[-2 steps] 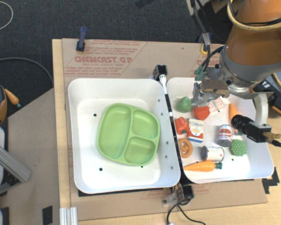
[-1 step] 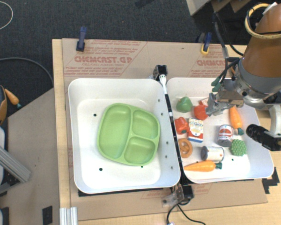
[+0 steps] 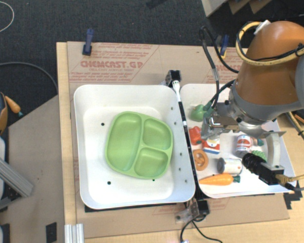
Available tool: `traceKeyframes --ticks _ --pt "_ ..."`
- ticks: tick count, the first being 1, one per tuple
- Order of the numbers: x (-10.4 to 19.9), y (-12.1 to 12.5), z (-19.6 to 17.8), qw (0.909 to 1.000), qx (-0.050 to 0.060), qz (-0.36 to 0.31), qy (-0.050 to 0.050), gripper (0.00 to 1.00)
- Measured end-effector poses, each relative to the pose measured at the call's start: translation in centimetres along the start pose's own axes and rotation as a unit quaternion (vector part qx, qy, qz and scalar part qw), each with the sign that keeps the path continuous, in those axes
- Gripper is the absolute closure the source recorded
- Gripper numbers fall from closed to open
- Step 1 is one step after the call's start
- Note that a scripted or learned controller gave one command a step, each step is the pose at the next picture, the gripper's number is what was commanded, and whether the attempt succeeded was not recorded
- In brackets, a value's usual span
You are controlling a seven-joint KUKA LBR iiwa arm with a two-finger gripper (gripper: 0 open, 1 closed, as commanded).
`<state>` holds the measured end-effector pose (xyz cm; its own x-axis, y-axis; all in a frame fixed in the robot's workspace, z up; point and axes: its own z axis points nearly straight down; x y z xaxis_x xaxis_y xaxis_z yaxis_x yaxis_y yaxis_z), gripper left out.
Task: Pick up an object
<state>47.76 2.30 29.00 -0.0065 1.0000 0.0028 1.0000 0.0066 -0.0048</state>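
Observation:
My gripper [image 3: 210,130] hangs low over the left part of the right bin [image 3: 190,92], under the grey and orange arm. Close around it lie a green toy [image 3: 197,112], a red piece [image 3: 194,134] and a small white, red and blue item [image 3: 212,146] just below the gripper. Nothing can be seen held in it. Further toward the front are a brown ring-shaped piece [image 3: 200,159], an orange carrot [image 3: 216,179], a white cylinder with a dark end [image 3: 229,165] and a small can [image 3: 243,144]. The arm hides the back right of this bin.
The left bin [image 3: 91,135] holds a green divided plate [image 3: 139,145]. A ridge between the two bins [image 3: 185,135] runs just left of the gripper. Both bins rest on a cardboard sheet [image 3: 111,59]; cables hang behind the arm.

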Motion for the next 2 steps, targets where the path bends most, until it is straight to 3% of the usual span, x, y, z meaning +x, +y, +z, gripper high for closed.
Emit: traceKeyframes --ticks 1,2 --pt "-6.0 0.0 4.4 1.0000 0.001 0.007 -0.002 1.00" --pt "2.0 0.1 8.0 1.0000 0.001 0.000 0.000 1.00"
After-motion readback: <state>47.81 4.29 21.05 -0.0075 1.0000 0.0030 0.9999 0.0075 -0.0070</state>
